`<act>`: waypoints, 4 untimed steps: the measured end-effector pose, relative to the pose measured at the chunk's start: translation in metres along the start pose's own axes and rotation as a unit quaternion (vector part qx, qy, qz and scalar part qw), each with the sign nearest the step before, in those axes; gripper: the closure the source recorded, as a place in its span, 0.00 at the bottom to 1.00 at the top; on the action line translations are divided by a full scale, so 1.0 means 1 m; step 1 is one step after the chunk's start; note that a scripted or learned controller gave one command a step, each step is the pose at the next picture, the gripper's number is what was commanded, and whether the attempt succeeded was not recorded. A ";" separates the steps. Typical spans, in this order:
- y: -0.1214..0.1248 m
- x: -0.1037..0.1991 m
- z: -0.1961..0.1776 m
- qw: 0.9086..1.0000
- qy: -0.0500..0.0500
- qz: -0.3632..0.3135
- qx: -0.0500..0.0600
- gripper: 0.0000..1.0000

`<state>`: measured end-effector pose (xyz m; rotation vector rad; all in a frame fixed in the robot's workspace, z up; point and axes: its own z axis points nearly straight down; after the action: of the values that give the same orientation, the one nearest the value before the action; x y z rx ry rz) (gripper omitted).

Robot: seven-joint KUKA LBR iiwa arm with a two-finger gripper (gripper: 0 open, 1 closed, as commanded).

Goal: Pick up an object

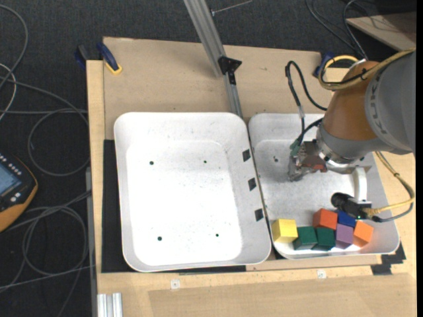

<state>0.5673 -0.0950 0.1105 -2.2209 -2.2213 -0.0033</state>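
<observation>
Camera view: perhaps seven blocks (323,232), two bins (132,137), one tool (295,174).

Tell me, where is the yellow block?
The yellow block sits in the right bin, at its near edge, leftmost in the row of blocks, right beside a green block.

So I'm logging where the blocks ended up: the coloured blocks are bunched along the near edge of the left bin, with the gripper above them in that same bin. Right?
Not quite. The camera view shows the coloured blocks bunched along the near edge of the right bin, not the left. The gripper is above them in that same bin.
</observation>
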 end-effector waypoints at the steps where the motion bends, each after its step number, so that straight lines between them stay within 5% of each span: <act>1: 0.010 0.004 -0.060 1.000 -0.001 -0.001 -0.004 1.00; 2: 0.019 0.009 -0.120 1.000 -0.001 -0.001 -0.004 1.00; 3: 0.019 0.010 -0.088 1.000 -0.001 0.000 0.003 1.00; 4: 0.025 0.055 -0.098 1.000 0.000 -0.003 0.000 1.00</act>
<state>0.5918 -0.0405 0.2089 -2.2150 -2.2276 -0.0048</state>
